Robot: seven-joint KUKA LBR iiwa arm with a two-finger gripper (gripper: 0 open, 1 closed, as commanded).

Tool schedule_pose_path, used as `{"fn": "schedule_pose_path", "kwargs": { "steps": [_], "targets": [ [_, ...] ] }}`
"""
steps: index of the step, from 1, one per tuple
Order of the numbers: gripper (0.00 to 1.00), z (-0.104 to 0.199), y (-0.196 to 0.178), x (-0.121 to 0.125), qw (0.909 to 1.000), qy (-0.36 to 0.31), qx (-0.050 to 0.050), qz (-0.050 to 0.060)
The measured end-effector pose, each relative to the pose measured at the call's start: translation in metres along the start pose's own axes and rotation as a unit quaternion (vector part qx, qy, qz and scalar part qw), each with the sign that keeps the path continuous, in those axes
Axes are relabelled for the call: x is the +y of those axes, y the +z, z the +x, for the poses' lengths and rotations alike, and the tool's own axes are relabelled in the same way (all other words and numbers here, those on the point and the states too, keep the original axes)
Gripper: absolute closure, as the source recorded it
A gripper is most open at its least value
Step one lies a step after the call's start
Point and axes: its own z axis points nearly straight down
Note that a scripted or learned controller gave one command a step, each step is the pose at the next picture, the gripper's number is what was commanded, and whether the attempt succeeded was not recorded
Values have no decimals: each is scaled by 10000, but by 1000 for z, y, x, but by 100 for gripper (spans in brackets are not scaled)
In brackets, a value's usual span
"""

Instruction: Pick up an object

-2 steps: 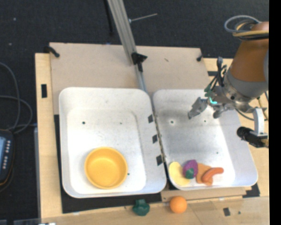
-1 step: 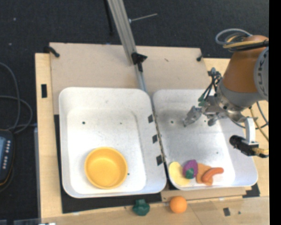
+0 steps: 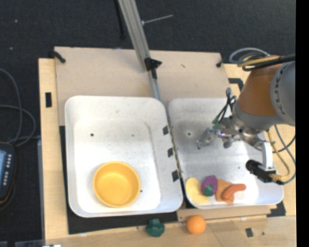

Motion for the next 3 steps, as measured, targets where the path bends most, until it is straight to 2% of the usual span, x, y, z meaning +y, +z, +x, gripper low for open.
{"fn": "schedule_pose_path", "kwargs": {
  "steps": [1, 2, 3],
  "targets": [
    [0, -1, 50, 1, 10000, 2, 0, -24],
    [100, -2, 39, 2, 10000, 26, 3, -42],
    [100, 0, -25, 0, 10000, -18, -2, -57]
  ]
}}
